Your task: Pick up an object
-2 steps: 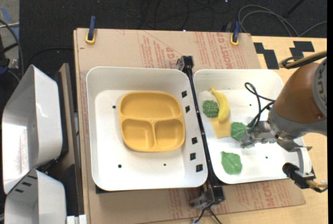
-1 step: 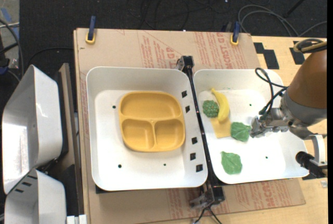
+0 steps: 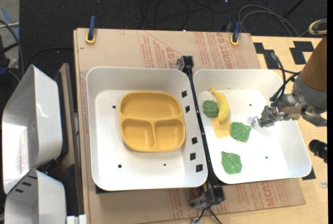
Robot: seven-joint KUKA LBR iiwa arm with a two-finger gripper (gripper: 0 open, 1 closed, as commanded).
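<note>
Left bin [image 3: 99, 129]: holds a yellow tray [image 3: 152, 120].
Right bin [image 3: 291, 158]: broccoli [image 3: 210, 108] touching banana [image 3: 221, 105]; yellow slice [image 3: 222, 129] below them; two green leaves [image 3: 240, 131] [image 3: 231, 162].
End effector [image 3: 264, 120]: just right of upper leaf; finger opening cannot be determined.

A robotics lab — clamped cardboard bench [image 3: 171, 49], two white bins [image 3: 99, 129], loose cables [image 3: 171, 4] across dark floor.

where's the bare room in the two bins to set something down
Right bin: bare floor along the near right, past the lower green leaf, and along the far wall. Crowded at its left-middle: banana, broccoli, upper leaf, gripper beside it. Left bin: bare margins around the yellow tray.
</note>
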